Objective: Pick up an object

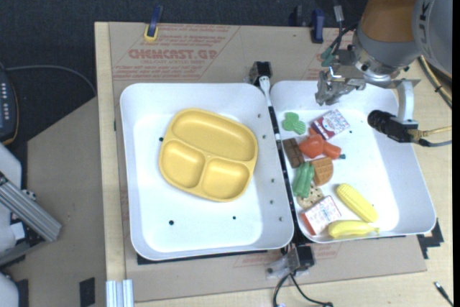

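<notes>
The grey arm's two-finger gripper (329,95) hung over the far end of the right shallow white bin (411,176), just above a small red-and-white packet (331,124); how wide it stood could not be told. Nearer lay a green leaf-shaped toy (292,123), an orange-red plastic piece (317,147), a yellow corn cob (356,202) and a yellow banana (350,229) (all loose). A yellow three-compartment plastic plate (207,154) sat in the left white bin (140,176).
</notes>
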`<act>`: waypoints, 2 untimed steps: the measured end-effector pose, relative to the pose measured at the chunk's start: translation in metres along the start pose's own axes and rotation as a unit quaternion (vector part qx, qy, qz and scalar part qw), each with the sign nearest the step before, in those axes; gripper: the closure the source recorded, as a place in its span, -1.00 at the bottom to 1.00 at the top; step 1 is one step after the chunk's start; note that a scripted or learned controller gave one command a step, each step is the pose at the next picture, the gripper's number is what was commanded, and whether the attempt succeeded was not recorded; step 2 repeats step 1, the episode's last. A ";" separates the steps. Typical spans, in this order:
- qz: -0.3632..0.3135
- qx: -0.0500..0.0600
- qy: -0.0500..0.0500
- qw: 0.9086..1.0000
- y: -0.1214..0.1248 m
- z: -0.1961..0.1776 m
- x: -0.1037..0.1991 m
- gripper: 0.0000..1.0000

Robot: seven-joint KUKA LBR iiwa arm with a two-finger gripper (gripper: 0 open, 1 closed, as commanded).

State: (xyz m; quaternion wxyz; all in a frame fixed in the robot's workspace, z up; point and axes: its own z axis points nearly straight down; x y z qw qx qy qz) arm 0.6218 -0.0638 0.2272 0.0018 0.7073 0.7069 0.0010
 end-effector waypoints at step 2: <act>-0.002 0.000 0.000 1.000 0.007 -0.002 0.015 1.00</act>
